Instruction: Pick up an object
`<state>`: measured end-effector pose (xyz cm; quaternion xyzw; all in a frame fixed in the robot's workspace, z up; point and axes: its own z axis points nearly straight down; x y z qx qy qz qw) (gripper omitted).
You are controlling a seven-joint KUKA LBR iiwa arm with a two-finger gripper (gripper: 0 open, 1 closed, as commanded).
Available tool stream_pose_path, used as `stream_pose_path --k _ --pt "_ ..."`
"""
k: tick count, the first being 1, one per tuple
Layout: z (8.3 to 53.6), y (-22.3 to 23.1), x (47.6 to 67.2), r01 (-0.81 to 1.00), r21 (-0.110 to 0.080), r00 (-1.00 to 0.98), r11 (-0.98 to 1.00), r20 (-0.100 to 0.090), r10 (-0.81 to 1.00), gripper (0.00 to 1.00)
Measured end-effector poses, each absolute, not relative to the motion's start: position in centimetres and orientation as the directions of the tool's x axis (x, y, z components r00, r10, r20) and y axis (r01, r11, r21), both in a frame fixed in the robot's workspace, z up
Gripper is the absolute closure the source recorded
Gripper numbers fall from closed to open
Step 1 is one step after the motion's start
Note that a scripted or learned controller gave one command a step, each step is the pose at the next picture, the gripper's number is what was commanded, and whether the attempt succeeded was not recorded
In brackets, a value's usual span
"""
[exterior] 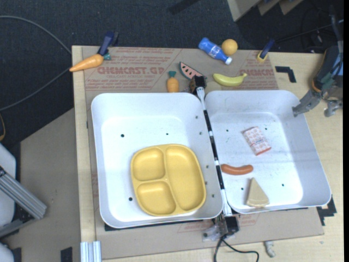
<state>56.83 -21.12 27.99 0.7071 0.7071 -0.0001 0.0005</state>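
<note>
Over on the bench top a toy carrot (86, 64) lies past the far left corner of the left bin (109, 146); inside that bin sits a yellow divided plate (167, 178), toward its near side; behind the bins lie a watermelon slice (188, 70), a blue bottle (214, 50), an orange (229, 46) and a banana (229, 79); in the right bin (305, 162) a pink wafer (256, 140) rests near the middle, a sausage (236, 169) lies closer to me beside the divider, and a wedge of cheese (256, 194) sits at the near wall; the gripper (317, 105) hangs above that bin's far right rim, fingers spread apart, nothing between them, well apart from all three pieces.
</note>
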Motion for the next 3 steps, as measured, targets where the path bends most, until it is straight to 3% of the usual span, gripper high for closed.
stream_pose_path --k 1,2,3 --pt "8.4 -15.7 60.0 1.000 0.001 -0.001 0.001 0.001 1.000 0.00" --pt "9.5 -15.8 60.1 1.000 0.003 -0.001 0.001 -0.001 1.000 1.00" --pt "19.1 -5.7 61.5 1.000 0.004 -0.004 0.004 0.002 1.000 1.00"
